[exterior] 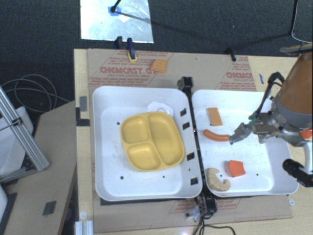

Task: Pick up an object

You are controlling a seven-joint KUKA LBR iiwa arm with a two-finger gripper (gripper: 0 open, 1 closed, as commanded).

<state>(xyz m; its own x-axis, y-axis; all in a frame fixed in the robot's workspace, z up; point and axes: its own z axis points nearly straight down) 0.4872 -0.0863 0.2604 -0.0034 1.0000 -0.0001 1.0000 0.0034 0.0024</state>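
In the right bin [254,182] lie a red-orange sausage [215,135], a tan rectangular block [213,116], an orange-red chunk [236,168] and a beige curled pastry piece [217,179]. My gripper [238,134] reaches in from the right and hangs just right of the sausage's end, above the bin floor. Nothing shows between its fingers. The left bin [110,131] holds a yellow three-compartment plate [152,141] with a small white object [160,107] behind it.
A black divider with clips [191,131] runs between the two bins. A small tan piece [159,65] lies on the cardboard behind the left bin, near a blue-yellow clamp [130,49]. The arm's body [298,102] covers the right bin's far right side.
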